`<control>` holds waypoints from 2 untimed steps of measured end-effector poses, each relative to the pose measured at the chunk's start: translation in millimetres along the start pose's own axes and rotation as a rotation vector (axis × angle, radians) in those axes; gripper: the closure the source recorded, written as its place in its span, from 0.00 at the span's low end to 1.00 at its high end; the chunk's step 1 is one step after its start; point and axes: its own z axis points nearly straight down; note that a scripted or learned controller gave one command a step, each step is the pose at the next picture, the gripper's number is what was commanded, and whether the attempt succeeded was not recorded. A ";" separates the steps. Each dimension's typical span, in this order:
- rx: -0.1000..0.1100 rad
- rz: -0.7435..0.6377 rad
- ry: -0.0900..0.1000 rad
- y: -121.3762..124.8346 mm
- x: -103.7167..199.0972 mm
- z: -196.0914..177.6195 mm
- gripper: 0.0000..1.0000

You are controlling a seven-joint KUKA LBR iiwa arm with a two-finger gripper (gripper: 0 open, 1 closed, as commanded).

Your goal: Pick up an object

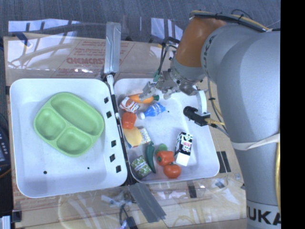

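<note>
The gripper (159,86) hangs over the far part of the right bin (209,149), just above the carrot (141,98) and the blue bottle (153,110). I cannot tell how its jaws stand, because they look small and blurred. The big grey arm (238,80) hides the bin's right rim.

floor: dark grey ribbed carpet (71,1) across the top of the frame | bench: brown cardboard sheet (62,56) with red print at upper left; clear taped film (86,206) along the bottom edge | light: bright reflections at upper left
</note>
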 end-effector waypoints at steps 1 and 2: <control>-0.017 0.050 0.001 -37.9 -5.8 47.4 0.00; 0.001 0.047 0.001 -42.7 -6.1 45.1 1.00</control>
